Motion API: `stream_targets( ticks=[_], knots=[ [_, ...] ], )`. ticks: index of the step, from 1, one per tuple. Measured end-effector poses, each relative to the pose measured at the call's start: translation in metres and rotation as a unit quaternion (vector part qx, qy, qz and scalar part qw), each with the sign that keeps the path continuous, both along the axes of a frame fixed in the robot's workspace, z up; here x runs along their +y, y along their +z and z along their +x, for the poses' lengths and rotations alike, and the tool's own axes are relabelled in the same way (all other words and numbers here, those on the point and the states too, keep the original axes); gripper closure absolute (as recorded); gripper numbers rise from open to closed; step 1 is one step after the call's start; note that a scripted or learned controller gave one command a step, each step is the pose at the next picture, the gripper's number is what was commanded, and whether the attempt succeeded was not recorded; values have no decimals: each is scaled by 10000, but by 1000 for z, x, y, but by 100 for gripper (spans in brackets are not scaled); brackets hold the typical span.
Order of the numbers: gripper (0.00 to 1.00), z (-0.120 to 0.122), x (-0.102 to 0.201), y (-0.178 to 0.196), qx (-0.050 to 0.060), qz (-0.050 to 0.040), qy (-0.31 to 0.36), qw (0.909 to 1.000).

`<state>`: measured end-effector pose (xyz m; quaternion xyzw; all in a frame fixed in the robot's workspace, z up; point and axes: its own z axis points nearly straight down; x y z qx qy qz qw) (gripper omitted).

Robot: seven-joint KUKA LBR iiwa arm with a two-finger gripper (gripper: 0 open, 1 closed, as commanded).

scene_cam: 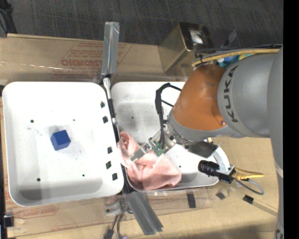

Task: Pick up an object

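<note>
Cloth (149, 169), pink and crumpled, lies nearest the camera, bunched in the front left corner of the right bin (134, 101), with one fold riding up against the divider between the two bins. Directly on top of it sits the gripper (148, 152), its metal fingertips pressed down into the fabric; whether the fingers are spread or closed on the cloth cannot be told, since the tips sink among the folds. Just right of the cloth a black cylindrical part with cables juts over the bin's front rim. Behind the gripper the arm (229, 101) rises, its orange band broad over the right bin and its grey body reaching in from the right. A black cable loops down from the wrist over the bin floor. In the left bin (20, 183), well apart from the gripper, a small blue cube (60, 139) rests on the white floor. Farther back, brown cardboard (50, 59) lies behind both bins
</note>
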<state>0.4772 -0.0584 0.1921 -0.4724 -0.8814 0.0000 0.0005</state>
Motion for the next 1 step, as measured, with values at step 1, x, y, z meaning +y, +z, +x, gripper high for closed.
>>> stream_targets(
  ticks=[1],
  knots=[
    [0, 24, -48, -101, 2, 1, -628, 9980]
  ],
)
